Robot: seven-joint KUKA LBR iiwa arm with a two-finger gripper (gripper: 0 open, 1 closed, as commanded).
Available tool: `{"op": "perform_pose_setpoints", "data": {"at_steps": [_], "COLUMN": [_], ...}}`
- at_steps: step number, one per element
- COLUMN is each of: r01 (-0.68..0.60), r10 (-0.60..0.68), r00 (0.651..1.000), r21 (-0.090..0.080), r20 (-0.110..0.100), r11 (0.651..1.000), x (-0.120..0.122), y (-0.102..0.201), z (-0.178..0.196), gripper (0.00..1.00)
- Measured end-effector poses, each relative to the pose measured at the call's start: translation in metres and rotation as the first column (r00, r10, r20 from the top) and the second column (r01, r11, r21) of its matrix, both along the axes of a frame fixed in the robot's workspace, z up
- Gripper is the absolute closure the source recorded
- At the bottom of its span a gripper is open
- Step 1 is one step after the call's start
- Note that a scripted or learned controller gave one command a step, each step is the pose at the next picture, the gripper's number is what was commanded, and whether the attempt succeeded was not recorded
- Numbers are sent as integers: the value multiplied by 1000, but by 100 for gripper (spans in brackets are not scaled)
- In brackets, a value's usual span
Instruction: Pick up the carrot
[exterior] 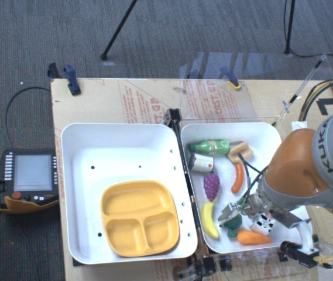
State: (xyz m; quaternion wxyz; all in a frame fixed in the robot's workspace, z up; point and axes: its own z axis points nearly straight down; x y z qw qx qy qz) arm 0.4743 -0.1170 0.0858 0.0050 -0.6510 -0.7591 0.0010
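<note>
Dark grey carpet floor; tripod legs at back; handheld control pendant lying left of bench.

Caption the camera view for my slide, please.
KUKA arm's gripper hovers in the right bin near the carrot, banana and grapes.

Left bin: a yellow sectioned plate lying toward its near right part. Right bin: a green bottle on its side at the far end, a small can just below it, a bunch of purple grapes, a banana near the front left, and an orange chili pepper upright in the middle. Left of the bench, on the carpet: a handheld control pad with a grey screen. Blue clamp at the bench's far left corner.
</note>
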Motion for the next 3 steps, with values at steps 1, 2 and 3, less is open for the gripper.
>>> {"op": "perform_pose_setpoints", "data": {"at_steps": [1,2,3], "r01": [14,-201,-198], "r10": [-14,201,198], "r00": [1000,980,980], "r21": [3,-2,-2], "r20": [-4,9,4], "r11": [1000,980,980], "x": [0,3,2], "y": [-1,71,70], "z": [9,102,100], "gripper": [100,100,0]}}
